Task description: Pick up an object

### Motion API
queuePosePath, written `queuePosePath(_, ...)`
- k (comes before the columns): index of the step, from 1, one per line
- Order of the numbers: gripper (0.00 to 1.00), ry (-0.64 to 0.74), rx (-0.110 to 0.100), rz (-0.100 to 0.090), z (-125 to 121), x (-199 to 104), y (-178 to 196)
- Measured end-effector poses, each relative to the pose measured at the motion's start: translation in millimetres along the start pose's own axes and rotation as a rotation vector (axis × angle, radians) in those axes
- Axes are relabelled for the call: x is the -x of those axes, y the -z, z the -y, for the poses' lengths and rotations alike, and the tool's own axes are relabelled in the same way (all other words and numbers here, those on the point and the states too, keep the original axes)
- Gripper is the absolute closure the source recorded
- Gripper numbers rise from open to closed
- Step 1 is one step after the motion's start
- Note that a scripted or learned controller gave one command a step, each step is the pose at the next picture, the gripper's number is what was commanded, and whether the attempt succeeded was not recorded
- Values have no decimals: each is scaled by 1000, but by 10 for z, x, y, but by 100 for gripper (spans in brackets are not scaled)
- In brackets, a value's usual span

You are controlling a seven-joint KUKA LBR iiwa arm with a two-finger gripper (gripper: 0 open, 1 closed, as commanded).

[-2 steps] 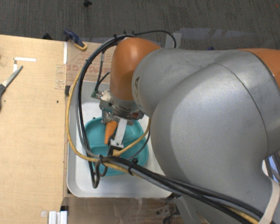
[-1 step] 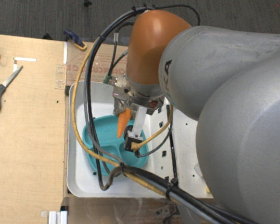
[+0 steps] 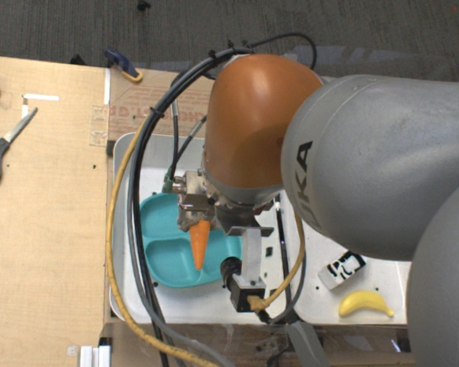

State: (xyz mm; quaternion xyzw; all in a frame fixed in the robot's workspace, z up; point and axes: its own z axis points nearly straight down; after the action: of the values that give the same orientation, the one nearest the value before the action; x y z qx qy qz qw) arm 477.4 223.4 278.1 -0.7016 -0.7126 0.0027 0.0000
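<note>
The gripper sits directly above the carrot — long axis pointing toward the camera, over the teal divided dish — finger state cannot be determined.

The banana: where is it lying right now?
The banana lies in the right-hand white bin, near its front right corner in the camera view, just below a small black-and-white box.

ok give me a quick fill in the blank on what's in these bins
1. The carrot lies over a divided dish coloured ____.
2. The yellow fruit near the bin's front edge is a ____.
3. On the wooden bench to the left of the bins lies a pair of ____.

Missing words: teal; banana; scissors
</note>
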Motion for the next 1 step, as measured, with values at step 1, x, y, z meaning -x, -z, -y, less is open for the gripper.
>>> queuePosePath(1, 100, 142, 2, 1, -1634, 624, -371)
